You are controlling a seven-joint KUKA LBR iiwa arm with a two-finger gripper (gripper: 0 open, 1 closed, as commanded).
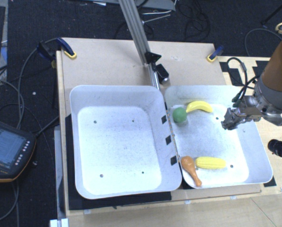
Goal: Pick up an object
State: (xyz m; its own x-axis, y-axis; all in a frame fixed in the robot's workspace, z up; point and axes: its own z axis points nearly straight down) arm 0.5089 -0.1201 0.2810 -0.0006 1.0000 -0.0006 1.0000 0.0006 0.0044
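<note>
Dark carpeted floor (27,27) strewn with black cables (18,93). Light wooden bench top (112,63) with 2 yellow-and-blue clamps (65,48) at back corners. Slanted aluminium pole (136,27) rising from bench middle. Handheld control pendant (8,150) on floor at left. Even, flat lighting.

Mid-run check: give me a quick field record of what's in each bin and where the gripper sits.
left bin: no loose items seen
right bin: four items
banana: far side, beside the green ball
green ball: near the divider
corn cob: near side
orange drumstick-shaped toy: near corner, touching the corn cob
gripper: over the right bin's right part, apart from all items; nothing seen held
</note>
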